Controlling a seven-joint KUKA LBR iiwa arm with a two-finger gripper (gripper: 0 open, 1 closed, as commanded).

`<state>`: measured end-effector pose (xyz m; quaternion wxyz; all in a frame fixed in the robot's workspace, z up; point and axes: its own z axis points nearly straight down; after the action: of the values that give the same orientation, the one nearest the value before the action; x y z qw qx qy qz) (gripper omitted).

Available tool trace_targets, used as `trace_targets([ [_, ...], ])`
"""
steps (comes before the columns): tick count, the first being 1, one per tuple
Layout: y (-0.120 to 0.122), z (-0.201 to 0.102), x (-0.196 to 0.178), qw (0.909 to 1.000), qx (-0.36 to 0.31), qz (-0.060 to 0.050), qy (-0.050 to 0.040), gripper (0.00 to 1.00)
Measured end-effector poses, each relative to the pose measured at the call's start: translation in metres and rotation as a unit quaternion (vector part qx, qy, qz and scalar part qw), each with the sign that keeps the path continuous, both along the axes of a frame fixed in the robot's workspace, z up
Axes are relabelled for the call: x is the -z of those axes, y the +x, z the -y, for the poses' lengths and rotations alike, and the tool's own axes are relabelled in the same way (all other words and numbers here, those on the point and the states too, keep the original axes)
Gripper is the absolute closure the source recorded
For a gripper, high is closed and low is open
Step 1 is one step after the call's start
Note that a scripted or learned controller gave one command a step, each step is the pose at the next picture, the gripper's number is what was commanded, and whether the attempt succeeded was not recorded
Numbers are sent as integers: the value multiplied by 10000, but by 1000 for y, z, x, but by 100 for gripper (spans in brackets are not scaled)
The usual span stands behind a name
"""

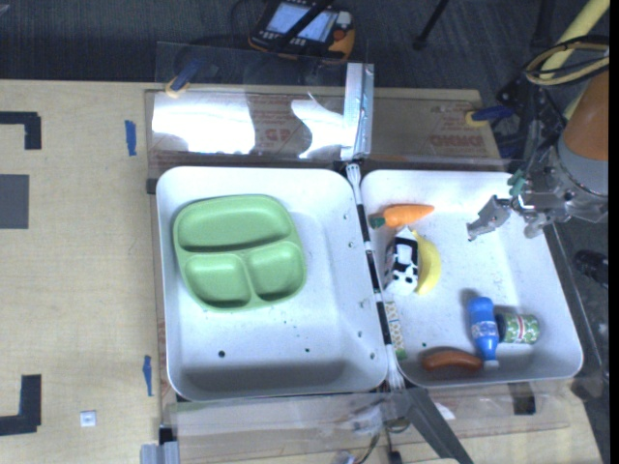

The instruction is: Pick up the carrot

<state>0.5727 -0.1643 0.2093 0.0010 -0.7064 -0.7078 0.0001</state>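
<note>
The carrot (404, 215) is orange with a green stub end and lies near the back left corner of the right bin (542, 288). My gripper (507, 218) hangs over the back right part of that bin, well to the right of the carrot and apart from it. Its two fingers are spread, with nothing between them.
The right bin also holds a black-and-white toy (403, 263) beside a yellow banana (428, 265), a blue bottle (483, 327), a green can (519, 329) and a brown sausage (450, 360). A green divided tray (241, 249) lies in the left bin (261, 356).
</note>
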Motion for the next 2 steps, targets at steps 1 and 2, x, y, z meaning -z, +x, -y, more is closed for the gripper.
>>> trace_targets([
  [1, 54, -62, 84, 9997, -238, 49, -6, 0],
  [2, 100, -70, 107, 9906, -1364, 70, -14, 0],
])
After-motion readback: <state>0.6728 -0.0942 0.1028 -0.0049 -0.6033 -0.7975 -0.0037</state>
